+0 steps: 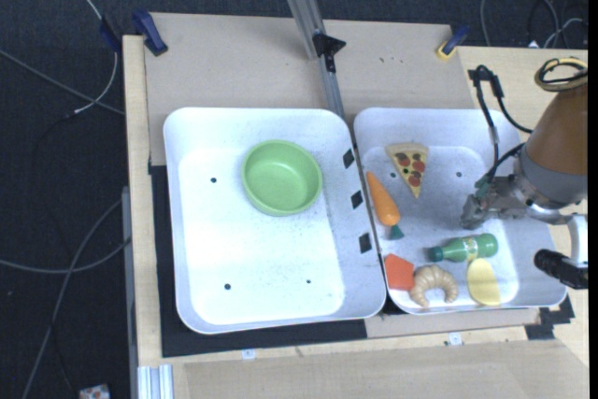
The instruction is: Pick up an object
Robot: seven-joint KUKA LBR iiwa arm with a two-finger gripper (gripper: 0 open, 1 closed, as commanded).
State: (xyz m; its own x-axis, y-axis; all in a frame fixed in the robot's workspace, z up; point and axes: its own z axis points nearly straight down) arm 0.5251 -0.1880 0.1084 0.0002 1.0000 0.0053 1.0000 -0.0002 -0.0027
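**Gripper low in right bin, finger state unreadable**

I saw the gripper (476, 208) near the right bin's (439, 119) right edge, just above the green bottle (464, 249); I could not tell its opening. Pizza slice (409, 167), carrot (382, 201), croissant (435, 283) lay nearby. Left bin (187, 201) held a green bowl (281, 177).

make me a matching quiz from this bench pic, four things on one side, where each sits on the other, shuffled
Things:
1. green bowl
2. pizza slice
3. croissant
4. green bottle

Places:
A. near edge of the right bin, beside the red piece
B. left bin, by itself
C. right bin, lying on its side just below the gripper
D. far part of the right bin, above the carrot

Pairs: 1-B, 2-D, 3-A, 4-C
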